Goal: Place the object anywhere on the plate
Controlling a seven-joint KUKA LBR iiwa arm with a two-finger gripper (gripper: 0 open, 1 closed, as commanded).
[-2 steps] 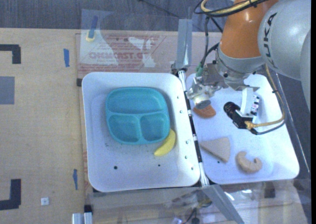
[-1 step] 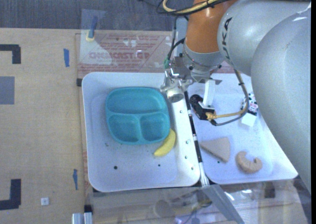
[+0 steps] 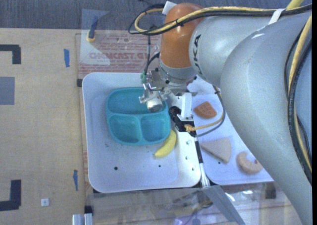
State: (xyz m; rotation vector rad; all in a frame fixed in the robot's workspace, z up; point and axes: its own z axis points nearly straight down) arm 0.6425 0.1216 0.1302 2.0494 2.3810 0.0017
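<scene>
A blue plate (image 3: 130,121) with three compartments lies in the left white bin (image 3: 99,159). A yellow banana (image 3: 167,145) rests on the bin floor, touching the plate's lower right rim. My gripper (image 3: 152,101) hangs over the plate's upper right part, above its large back compartment. The grey arm with its orange band (image 3: 179,40) comes down from the right and covers the wrist.
The right bin (image 3: 218,172) holds an orange-brown slice (image 3: 205,110), a tan wedge (image 3: 219,148) and a pale curved piece (image 3: 247,163). The arm covers most of the right bin. A cable (image 3: 203,126) loops near the divider between the bins.
</scene>
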